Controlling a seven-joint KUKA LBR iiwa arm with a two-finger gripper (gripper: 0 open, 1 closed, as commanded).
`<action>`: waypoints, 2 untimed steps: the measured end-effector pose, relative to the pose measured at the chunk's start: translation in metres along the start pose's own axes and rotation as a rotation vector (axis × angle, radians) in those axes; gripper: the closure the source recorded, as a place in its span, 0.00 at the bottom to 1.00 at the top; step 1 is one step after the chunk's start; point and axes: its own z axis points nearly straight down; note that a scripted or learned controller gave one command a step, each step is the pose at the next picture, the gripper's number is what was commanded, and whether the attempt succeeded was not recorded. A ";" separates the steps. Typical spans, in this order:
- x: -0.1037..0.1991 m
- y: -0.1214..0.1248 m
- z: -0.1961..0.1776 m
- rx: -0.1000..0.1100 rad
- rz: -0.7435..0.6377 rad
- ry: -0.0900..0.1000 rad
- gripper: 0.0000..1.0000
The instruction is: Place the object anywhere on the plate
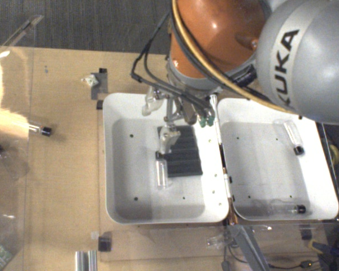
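The hand [168, 135] hangs from the arm [305, 55] over the far half of the left-hand bin [124, 199]. From this slanted view I cannot tell whether it is wide, narrow or closed on anything, because metal parts and cables crowd its lower end. The task's thing looks to be the clear tube [161, 173] with a dark cap. It lies flat on the bin floor just past the hand's tip, on the side toward the bin's near rim, close enough that its capped end seems to sit right beneath the hand. I cannot say whether the two touch. The tube's long axis runs away from the hand toward that near rim, about parallel to the neighbouring edge of the plate [186, 154]. The plate is a dark ribbed rectangle lying partly under the hand and just beside the tube, on the side toward the other bin [260, 174]. Tube and plate look to be touching or nearly so along that edge, but the tube rests on the white floor, not on the ribs. The move to come therefore seems to turn on a short sideways shift. If the hand has the tube, or can take it across its narrow width near the cap, the tube only has to travel a little toward the plate's side and be set down along the ribs. That shift does not appear to have happened, so the placing looks not yet done.
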 end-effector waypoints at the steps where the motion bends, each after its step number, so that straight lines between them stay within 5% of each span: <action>1: 0.013 0.042 0.034 -0.002 -0.448 0.002 0.00; 2: 0.043 0.036 0.063 -0.002 -0.342 0.002 0.00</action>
